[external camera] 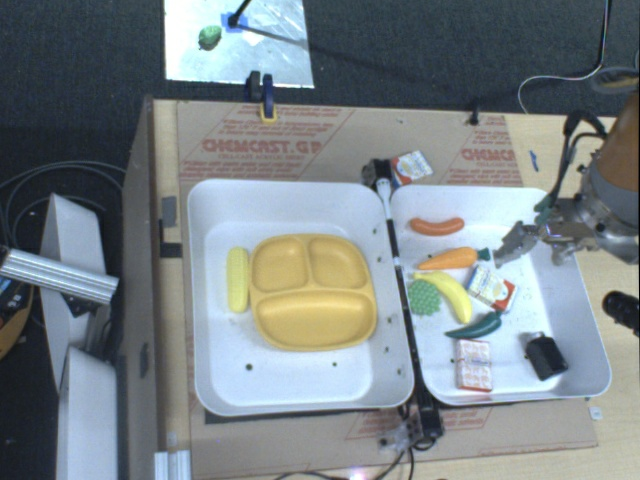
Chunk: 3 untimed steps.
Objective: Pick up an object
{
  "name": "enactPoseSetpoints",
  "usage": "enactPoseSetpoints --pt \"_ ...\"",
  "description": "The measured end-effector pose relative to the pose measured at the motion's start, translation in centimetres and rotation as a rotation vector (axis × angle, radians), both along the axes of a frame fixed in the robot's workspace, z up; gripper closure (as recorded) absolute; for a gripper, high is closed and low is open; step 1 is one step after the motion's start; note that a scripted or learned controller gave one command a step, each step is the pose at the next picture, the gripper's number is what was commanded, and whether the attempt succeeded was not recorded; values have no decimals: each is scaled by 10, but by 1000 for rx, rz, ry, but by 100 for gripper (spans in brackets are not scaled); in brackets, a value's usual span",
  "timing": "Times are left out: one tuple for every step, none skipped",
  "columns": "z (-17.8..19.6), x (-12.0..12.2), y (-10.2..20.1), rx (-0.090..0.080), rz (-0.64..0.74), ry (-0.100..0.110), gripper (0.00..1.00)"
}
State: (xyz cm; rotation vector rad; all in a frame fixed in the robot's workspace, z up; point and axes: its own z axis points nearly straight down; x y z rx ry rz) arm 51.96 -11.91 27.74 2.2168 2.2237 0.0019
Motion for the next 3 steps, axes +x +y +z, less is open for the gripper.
enactPoseSetpoints --pt "-99 45 4 1 0 3 0" --pt "-189 35 0 -3 -2 -9 0" --pt "-178 36 0 -4 -1 -13 100"
